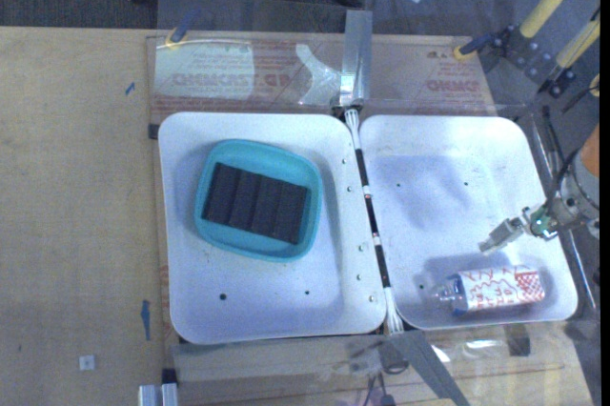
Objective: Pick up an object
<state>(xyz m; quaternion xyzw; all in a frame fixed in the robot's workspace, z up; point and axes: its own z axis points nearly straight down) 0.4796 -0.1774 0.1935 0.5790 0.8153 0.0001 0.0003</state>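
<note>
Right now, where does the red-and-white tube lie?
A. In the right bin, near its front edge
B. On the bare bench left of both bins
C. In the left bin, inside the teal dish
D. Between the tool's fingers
A. The red-and-white tube lies on its side near the front edge of the right bin, with the tool just above it in the view and apart from it.

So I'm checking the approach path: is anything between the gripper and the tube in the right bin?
No. In the camera view, the gripper hangs just above the red-and-white tube, with bare white floor of the right bin between them.
</note>
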